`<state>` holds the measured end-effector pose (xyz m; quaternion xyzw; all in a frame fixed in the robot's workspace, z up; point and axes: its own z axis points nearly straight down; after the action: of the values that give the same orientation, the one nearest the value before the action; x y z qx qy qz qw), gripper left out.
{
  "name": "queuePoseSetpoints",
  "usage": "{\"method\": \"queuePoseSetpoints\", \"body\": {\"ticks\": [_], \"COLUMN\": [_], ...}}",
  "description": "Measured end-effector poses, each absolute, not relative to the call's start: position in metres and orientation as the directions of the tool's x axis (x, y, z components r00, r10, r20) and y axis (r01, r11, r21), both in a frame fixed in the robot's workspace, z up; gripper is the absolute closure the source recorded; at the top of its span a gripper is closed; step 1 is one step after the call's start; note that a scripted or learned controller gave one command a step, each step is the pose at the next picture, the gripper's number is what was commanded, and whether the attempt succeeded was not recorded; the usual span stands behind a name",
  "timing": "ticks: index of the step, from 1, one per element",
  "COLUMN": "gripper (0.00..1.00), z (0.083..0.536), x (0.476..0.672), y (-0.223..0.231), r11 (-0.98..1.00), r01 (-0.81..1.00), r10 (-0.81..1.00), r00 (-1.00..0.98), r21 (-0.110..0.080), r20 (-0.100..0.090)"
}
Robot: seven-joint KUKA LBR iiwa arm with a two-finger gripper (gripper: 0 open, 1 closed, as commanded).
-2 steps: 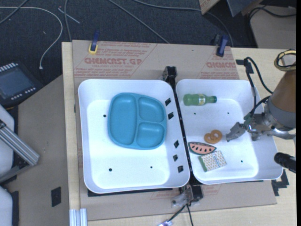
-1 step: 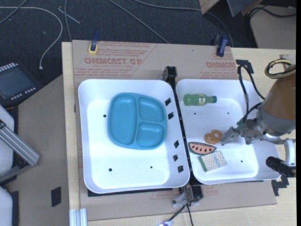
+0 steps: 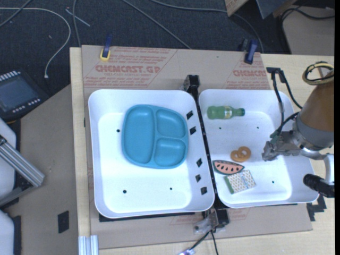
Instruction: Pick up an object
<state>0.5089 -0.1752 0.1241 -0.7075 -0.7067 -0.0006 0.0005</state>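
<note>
Hanging low over the right bin (image 3: 276, 193), near its right wall, the tool (image 3: 269, 152) at the end of the grey arm; too small and blurred to tell how it stands, and nothing seen in its hold. Lying closest, just to the left of the tool, a small pretzel (image 3: 241, 154): brown, looped, with holes, probably a light and stiff toy of plastic. Best taken across one outer loop, or with one tip through a hole, since the flat form lies low on the bin floor and may slide away. Just below the pretzel, a watermelon slice (image 3: 228, 167), flat, red with a green edge, thin and likely hard to lift from the smooth white surface. Touching or nearly touching the slice, a small patterned packet (image 3: 240, 182), square, perhaps soft. Farther up in the same bin, well apart, a green bottle (image 3: 225, 112) on its side, round and smooth, likely to roll; better gripped across the body. In the left bin (image 3: 106, 195), a blue plate (image 3: 155, 136) with three compartments, wide, rigid, glossy. Under both bins, the pale wooden bench (image 3: 159, 62).
</note>
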Motion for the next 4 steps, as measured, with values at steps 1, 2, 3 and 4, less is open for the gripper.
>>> {"method": "queuePoseSetpoints", "body": {"ticks": [1, 2, 3, 4], "gripper": [1.0, 1.0, 1.0, 1.0], "z": [0.188, 0.252, 0.255, 0.257], "x": [0.512, 0.515, 0.516, 0.537], "y": [-0.18, -0.181, -0.181, -0.139], "r11": [0.001, 0.001, 0.001, 0.005], "r01": [1.0, 1.0, 1.0, 1.0], "r10": [1.0, 1.0, 1.0, 1.0], "r00": [-0.001, -0.001, -0.001, -0.005], "r21": [0.007, 0.007, 0.002, 0.003], "r20": [-0.002, -0.003, -0.001, 0.001]}}
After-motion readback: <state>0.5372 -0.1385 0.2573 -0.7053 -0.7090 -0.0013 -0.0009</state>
